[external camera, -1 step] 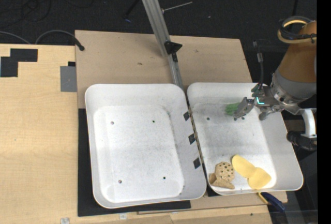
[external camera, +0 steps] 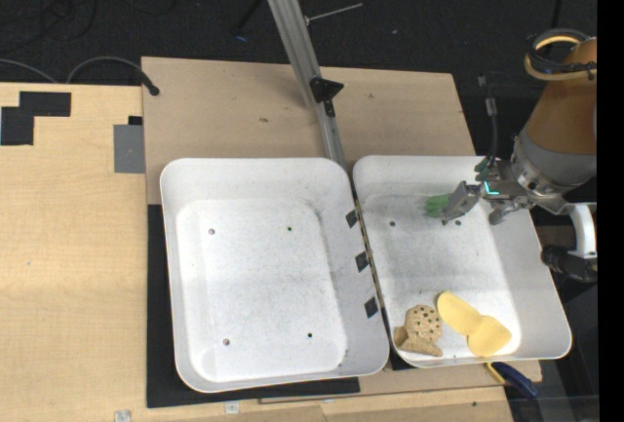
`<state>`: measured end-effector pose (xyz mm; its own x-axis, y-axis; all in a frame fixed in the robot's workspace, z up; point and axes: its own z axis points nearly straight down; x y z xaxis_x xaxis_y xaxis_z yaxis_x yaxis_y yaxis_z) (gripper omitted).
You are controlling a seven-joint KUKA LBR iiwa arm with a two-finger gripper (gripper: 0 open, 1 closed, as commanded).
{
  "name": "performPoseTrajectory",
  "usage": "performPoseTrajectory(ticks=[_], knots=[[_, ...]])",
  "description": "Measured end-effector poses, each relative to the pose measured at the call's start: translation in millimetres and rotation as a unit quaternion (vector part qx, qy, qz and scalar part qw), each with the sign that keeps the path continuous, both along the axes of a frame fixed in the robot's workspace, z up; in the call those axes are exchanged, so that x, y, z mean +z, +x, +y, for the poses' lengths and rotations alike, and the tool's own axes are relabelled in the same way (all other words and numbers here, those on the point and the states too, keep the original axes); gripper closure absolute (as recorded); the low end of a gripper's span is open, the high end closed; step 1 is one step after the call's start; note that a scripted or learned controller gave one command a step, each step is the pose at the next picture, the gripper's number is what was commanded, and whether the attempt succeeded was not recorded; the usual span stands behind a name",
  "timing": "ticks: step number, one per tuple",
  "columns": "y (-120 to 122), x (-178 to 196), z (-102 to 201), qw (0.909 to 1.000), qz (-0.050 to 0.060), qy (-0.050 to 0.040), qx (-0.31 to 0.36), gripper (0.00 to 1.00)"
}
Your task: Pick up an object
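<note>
We take the right bin (external camera: 458,254) as our landmark. The arm (external camera: 561,133) reaches in over its far right edge, and the claw (external camera: 458,204) sits low over the bin's upper middle. Just beside the claw's tip, toward the bin's centre divider, lies a small green object (external camera: 436,206); it seems to touch the claw, but the view is too blurred there for us to say whether it sits between the fingers, and we cannot tell whether the claw is open or closed. In the bin's near corner we see a yellow object (external camera: 473,323) made of two rounded lobes, and just beside it, toward the divider, a tan speckled object (external camera: 421,327). The left bin (external camera: 185,186) adjoins the right bin on the tabletop (external camera: 78,245).
</note>
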<state>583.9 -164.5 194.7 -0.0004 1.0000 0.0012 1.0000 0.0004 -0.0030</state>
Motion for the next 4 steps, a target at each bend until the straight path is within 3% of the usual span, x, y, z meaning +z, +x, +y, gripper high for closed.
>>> performPoseTrajectory(ticks=[2,3,4], knots=[[-0.9,-97.6,2.0,1.0000,0.003,0.0006,0.000,0.00],[0.0,-84.6,0.4,1.0000,0.001,0.0002,-0.003,1.00],[-6.7,-34.9,6.2,1.0000,-0.002,-0.0006,0.000,1.00]])
